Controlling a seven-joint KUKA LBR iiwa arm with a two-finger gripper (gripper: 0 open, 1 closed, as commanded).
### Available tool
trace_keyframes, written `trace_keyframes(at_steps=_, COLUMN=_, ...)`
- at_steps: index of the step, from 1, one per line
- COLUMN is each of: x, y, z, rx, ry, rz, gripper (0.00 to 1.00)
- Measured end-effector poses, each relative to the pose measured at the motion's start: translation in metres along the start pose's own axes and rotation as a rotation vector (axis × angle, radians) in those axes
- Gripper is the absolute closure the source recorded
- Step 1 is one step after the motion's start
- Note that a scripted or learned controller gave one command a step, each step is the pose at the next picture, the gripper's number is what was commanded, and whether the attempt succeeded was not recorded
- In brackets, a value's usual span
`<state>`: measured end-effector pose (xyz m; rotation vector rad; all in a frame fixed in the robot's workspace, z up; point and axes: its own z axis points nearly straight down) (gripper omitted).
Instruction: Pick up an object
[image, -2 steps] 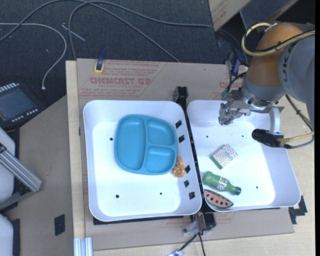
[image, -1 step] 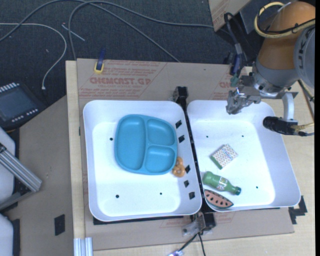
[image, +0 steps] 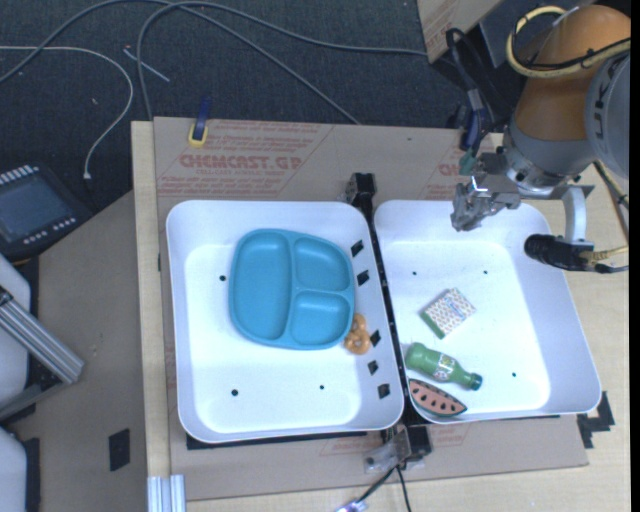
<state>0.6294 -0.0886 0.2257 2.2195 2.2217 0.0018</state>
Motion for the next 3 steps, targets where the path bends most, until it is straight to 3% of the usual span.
trace_keyframes(at_steps=3, x=0.166, y=-0.014, z=-0.007, rx=0.0, ry=0.002, rz=-0.005, gripper=1.0)
